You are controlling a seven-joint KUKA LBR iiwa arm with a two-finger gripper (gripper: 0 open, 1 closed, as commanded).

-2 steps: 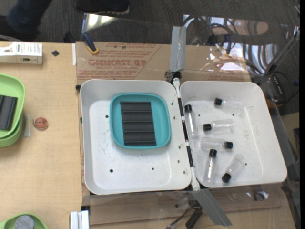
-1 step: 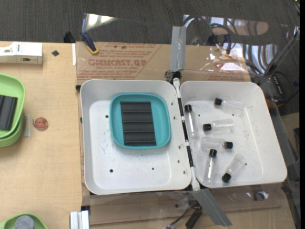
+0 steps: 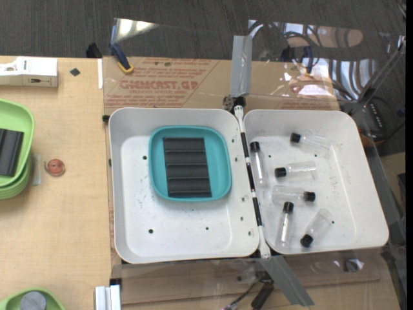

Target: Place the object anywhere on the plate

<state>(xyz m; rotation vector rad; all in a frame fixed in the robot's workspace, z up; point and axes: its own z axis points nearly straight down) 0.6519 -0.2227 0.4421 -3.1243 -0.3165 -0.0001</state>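
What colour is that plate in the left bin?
Teal, with a dark ribbed insert; the camera view shows the plate clearly.

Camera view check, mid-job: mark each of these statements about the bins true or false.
1. The teal plate sits in the left bin. True.
2. A vial already lies on the plate. False: it carries just a dark ribbed insert.
3. The clear vials have black caps. True.
4. The vials are in the left bin. False: they lie in the right bin.
5. The vials stand upright. False: they lie on their sides.
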